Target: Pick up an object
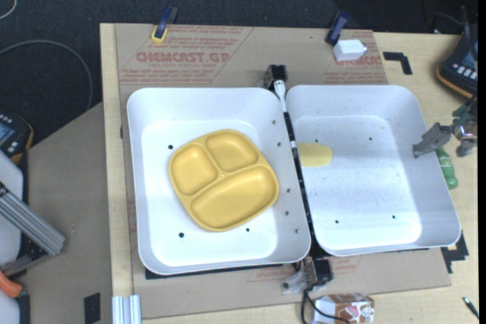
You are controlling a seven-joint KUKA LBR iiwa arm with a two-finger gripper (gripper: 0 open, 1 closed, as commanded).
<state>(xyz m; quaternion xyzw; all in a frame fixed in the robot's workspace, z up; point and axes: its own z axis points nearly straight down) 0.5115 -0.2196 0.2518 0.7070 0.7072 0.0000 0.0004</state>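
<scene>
A small yellow piece point(314, 155) is seen lying flat against the left wall of the right bin point(380, 106), at mid-frame, its long axis running left to right. The hand point(443, 140) is placed at the bin's right rim, at the frame's right edge, well apart from the piece, which lies to its left across the bin floor. Whether the hand is released or clenched cannot be told. A green item point(448, 169) is seen just below it. A yellow tray point(223, 179) fills the left bin point(152, 125) on the table point(114, 87).
</scene>
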